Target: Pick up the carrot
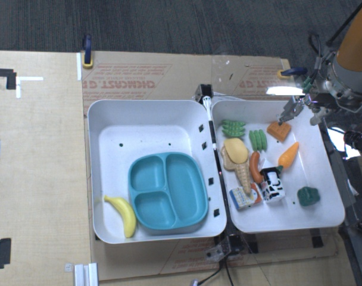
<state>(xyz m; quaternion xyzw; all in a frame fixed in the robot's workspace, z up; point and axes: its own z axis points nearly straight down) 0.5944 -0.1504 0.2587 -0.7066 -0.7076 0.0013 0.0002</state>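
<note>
Where the left bin (97,159) sits, a yellow banana (125,213) lies along its near-left wall, just beside a teal divided tray (168,190) that takes up the bin's near middle; the far half of that bin is bare white floor. Right of the shared rim, the right bin (327,210) is crowded toward its left: two green pods (233,127) and (258,140), an ice-cream cone (239,162), a hot dog (255,167), a small carton (243,198) and a black-and-white block (272,187) bunch together. The carrot (288,155) lies tilted right of that cluster, apart from its neighbours, with open floor to its right up to the wall. An orange wedge (278,130) rests just beyond it, and a dark green piece (308,196) sits nearer. The gripper (290,110) hangs over the far edge by the wedge; whether its fingers are apart or together cannot be made out.
</note>
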